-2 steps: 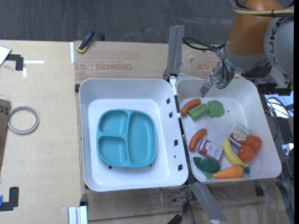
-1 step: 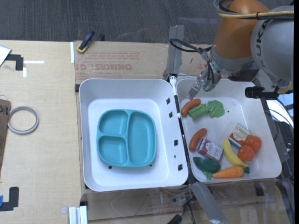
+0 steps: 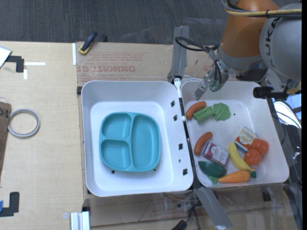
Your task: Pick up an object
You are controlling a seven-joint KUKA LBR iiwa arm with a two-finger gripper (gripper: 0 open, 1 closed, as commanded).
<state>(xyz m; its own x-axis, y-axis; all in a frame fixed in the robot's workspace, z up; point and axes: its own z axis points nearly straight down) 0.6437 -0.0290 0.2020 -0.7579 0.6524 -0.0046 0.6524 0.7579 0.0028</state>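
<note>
This looks like a robotics lab. A grey and orange robot arm (image 3: 249, 28) with loose cables reaches over two white bins (image 3: 91, 143) on a plywood bench (image 3: 43, 176). A roll of tape (image 3: 21, 123) lies at the left, flattened cardboard (image 3: 124, 63) behind the bins, and grey carpet (image 3: 120, 8) across the top.

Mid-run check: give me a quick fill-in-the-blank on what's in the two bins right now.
1. The divided plate in the left bin is coloured ____.
2. The carrot lies in the ____ bin.
3. The gripper hangs over the right bin's ____ edge.
4. The broccoli lies beside a ____.

Missing words: teal; right; far; sausage
</note>
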